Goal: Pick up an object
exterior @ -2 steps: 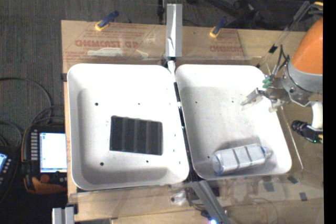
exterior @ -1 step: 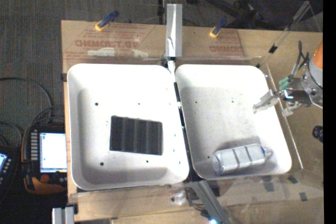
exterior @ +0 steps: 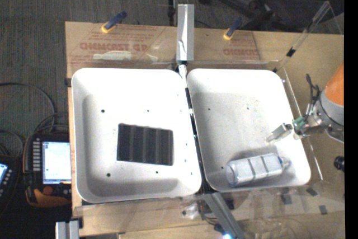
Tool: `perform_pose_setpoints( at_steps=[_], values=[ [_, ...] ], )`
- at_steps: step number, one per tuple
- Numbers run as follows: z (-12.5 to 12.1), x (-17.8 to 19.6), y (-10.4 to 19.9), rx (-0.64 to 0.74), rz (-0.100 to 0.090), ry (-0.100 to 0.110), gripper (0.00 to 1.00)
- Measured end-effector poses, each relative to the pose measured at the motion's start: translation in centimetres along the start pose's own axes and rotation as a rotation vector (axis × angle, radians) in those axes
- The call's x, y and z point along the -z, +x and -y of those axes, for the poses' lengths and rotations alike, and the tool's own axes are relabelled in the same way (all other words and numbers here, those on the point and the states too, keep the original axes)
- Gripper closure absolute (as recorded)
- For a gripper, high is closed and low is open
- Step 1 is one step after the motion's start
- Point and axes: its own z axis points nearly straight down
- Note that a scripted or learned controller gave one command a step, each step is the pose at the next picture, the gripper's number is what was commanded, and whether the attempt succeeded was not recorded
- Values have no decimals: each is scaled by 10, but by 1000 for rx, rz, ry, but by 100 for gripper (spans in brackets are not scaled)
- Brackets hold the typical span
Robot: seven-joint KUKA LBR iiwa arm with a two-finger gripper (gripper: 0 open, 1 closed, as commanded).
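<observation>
Two white bins sit side by side on the desk — the left bin (exterior: 84, 120) holds a dark ribbed block (exterior: 145, 144), the right bin (exterior: 224, 92) a pale wrapped pack (exterior: 257, 169). Nothing is lifted yet; the gripper (exterior: 288, 130) hovers above the pack.

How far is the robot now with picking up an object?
Nothing looks done yet. The clear plastic bottle lies on its side on the floor of the right bin, and the dark ribbed block lies flat in the left bin. In hand: the tool is over the right bin's right edge, above the bottle. The descent, grasp and lift are left.
</observation>
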Motion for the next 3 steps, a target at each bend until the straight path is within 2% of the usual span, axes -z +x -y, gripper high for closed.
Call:
perform_pose_setpoints(
  at_steps=[1,2,3],
  values=[
    [0,38,-6,-37,2,-3,0],
    [-19,122,100,-232,2,-2,0],
    [-8,24,45,57,1,0,0]
  ],
)
